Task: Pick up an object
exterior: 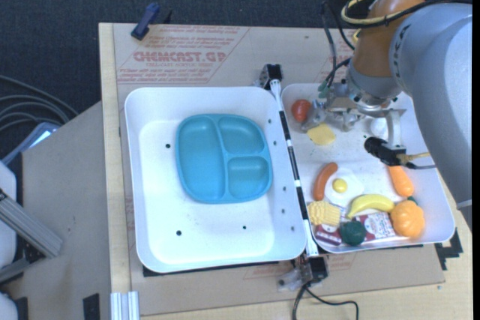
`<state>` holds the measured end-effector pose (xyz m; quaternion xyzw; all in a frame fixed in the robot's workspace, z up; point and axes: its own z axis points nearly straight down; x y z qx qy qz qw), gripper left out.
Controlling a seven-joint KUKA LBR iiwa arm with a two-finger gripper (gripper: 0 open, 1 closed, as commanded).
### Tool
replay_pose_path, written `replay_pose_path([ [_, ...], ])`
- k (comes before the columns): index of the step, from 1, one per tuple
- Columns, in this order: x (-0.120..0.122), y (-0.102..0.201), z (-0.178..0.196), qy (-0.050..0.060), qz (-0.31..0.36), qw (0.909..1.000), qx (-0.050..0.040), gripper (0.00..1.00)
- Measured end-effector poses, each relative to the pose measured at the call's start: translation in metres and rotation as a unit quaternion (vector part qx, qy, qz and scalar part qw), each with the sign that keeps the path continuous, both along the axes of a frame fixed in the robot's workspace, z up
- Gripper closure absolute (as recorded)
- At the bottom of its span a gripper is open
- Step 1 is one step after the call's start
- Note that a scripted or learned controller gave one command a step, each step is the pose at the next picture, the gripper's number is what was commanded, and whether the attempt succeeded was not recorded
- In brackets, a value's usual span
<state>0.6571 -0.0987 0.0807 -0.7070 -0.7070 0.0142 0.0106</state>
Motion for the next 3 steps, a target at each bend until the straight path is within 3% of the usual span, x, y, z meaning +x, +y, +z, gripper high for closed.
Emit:
replay_pose_path([
  [1,0.004,0.002,0.012,-0.010,-0.001,1.0000,0.0002,1.00],
  [2,0.004,0.002,0.012,-0.010,-0.001,1.0000,0.0001,0.00],
  [3,0.004,0.002,0.022,-0.011,-0.001,0.9999,-0.0004,1.00],
])
